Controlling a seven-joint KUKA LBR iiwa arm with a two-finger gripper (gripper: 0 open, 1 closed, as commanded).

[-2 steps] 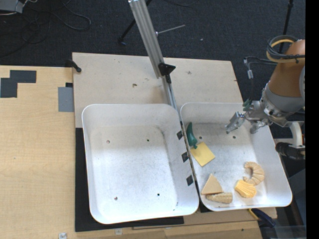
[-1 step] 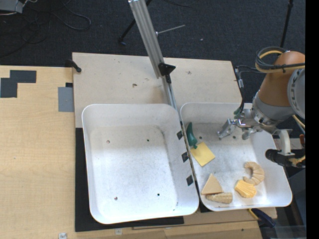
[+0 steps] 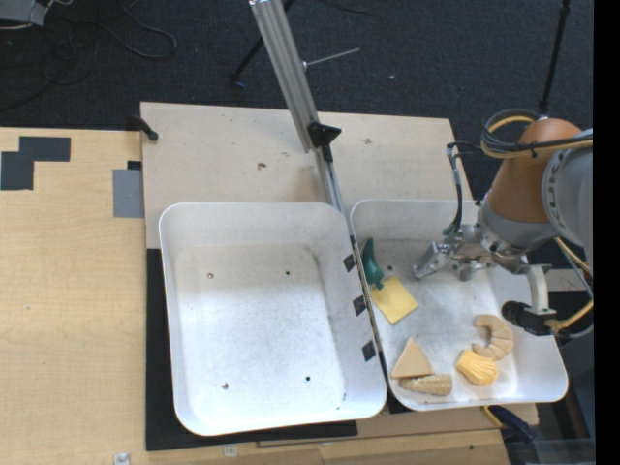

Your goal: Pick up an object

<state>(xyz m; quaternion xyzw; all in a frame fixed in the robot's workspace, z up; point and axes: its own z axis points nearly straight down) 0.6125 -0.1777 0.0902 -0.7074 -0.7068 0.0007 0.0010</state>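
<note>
The right bin (image 3: 542,386) holds several objects. A dark green piece (image 3: 369,263) leans by its left wall, touching a flat yellow square (image 3: 395,300). A tan wedge (image 3: 412,360) and a pale flat piece (image 3: 428,386) lie near the front. A yellow ridged lump (image 3: 477,367) and a tan curved piece (image 3: 495,334) sit to their right. My gripper (image 3: 433,263) hangs low over the bin's middle rear, pointing left, right of the green piece and above the yellow square. Nothing shows between its fingers.
The left bin (image 3: 194,376) stands beside the right one, with black clips along the shared wall. A slanted aluminium bar (image 3: 291,76) rises behind the bins. The arm's grey and orange body (image 3: 533,182) fills the right rear over the right bin.
</note>
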